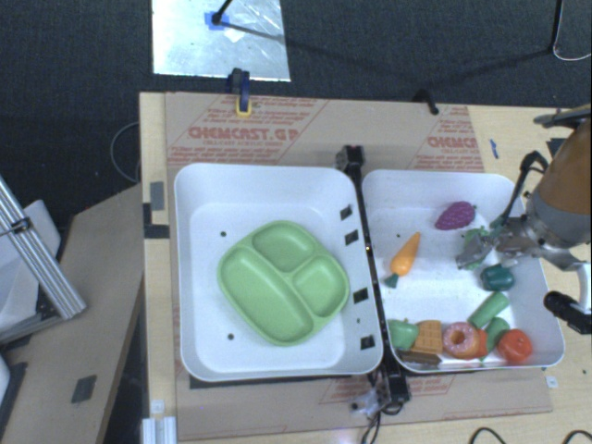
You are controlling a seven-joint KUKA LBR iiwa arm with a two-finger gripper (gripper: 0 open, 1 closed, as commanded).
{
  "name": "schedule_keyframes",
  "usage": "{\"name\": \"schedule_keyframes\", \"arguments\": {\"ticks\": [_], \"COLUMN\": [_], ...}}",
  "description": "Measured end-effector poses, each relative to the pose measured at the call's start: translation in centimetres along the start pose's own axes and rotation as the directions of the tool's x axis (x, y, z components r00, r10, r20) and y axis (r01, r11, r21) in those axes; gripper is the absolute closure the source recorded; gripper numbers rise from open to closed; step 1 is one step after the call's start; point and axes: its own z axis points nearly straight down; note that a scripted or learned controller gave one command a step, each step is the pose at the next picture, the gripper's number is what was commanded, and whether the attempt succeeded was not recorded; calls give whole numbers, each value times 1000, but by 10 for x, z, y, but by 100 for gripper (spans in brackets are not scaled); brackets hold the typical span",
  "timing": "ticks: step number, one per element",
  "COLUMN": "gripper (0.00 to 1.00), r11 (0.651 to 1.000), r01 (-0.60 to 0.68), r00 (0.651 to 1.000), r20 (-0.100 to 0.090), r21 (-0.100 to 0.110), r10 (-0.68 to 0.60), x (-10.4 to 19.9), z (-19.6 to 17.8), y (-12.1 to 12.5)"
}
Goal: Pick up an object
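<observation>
The gripper (476, 246) sits low inside the right bin (388, 192), at about 3 o'clock within that bin, reached by the grey arm (560, 211) entering from the view's right edge. Whether it is spread or pressed together cannot be told; the tip is small and blurred against the bin floor. No object is seen between its tips.

Objects around the gripper, by clock direction from it:
- 11 o'clock, near: a purple grape bunch (455, 215).
- 5 o'clock, just beside: a dark teal rounded toy (497, 277); contact with the gripper cannot be determined.
- 9 o'clock, apart: an orange carrot (404, 254), lying tilted with its green end toward 7 o'clock.
- 6 o'clock, farther: a green elongated vegetable (488, 307), tilted.

Along the right bin's 6 o'clock wall lies a row of toys, from 7 o'clock to 5 o'clock: a green pepper-like piece (402, 332), a tan waffle-textured piece (427, 338), a pink-iced doughnut (461, 339) and a red tomato (515, 344). Neighbouring items in this row touch or nearly touch.

The left bin (194, 202) adjoins the right bin along a black centre divider (363, 248). It carries a light green compartment plate (282, 282) with three sections, lying flat near the bin's centre.

Both bins rest on the counter (305, 128), which is covered with brown printed paper. At the counter's 12 o'clock edge is a blue and yellow clamp (240, 92).
</observation>
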Motion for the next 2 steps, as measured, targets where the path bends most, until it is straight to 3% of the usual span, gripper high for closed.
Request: {"name": "schedule_keyframes", "arguments": {"ticks": [1,2], "gripper": [0,100], "r11": [1000,1000], "r01": [0,0], "r00": [1000,1000], "r20": [0,2], "r21": [-1,-6], "r10": [0,0], "x": [1,0], "z": [48,34], "y": [0,2]}}
